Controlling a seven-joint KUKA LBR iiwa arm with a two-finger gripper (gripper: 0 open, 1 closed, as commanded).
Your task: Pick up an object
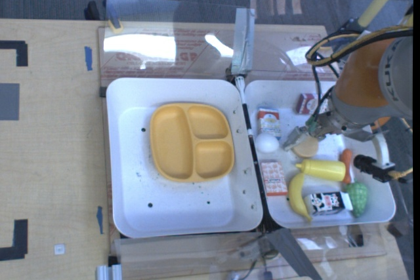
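Observation:
My gripper (299,138) hangs low over the middle of the right bin (384,210), on the grey arm with its orange band (359,79). Its tip is just above and to the left of a tan round piece (306,149) and seems to touch it. A white ball (267,143) lies to the gripper's left, and a small red-and-white carton (268,121) sits above the ball. Below the gripper lies a yellow squeeze bottle (321,169) beside a banana (298,197). Nothing is visibly held.
The right bin also holds a red can (305,103), a red-patterned packet (273,178), a black-and-white carton (326,202), a green broccoli (357,197) and an orange carrot (346,159). The left bin (125,160) holds a yellow divided plate (192,141). A clear screen (170,42) stands behind.

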